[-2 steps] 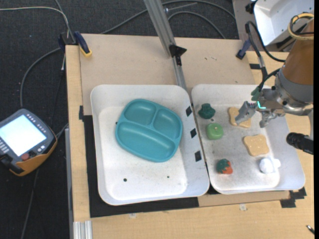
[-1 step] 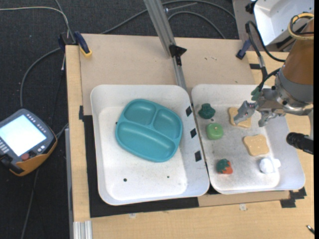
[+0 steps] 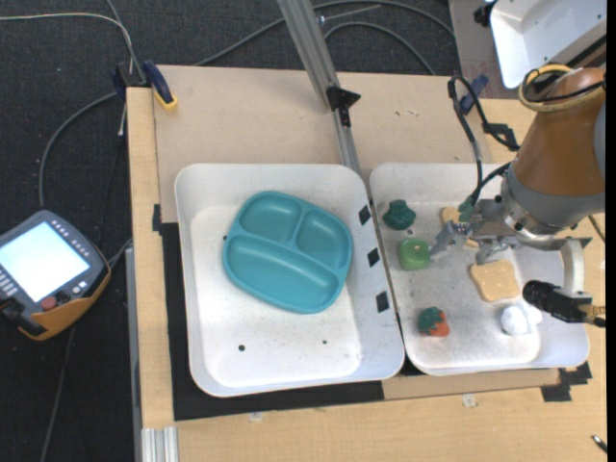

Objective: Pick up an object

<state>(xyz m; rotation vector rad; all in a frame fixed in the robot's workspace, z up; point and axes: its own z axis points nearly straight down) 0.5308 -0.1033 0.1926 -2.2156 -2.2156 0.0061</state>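
The end effector (image 3: 464,241) is hovering low in the right white plastic bin (image 3: 462,359), fingers spread and holding nothing. A small round green plastic toy (image 3: 415,253) is lying just beside its tips; nothing is being lifted yet, so grasping remains.

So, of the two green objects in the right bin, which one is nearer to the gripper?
The light green round one, close to the gripper. The dark green one sits farther back, toward the bin's far left corner.
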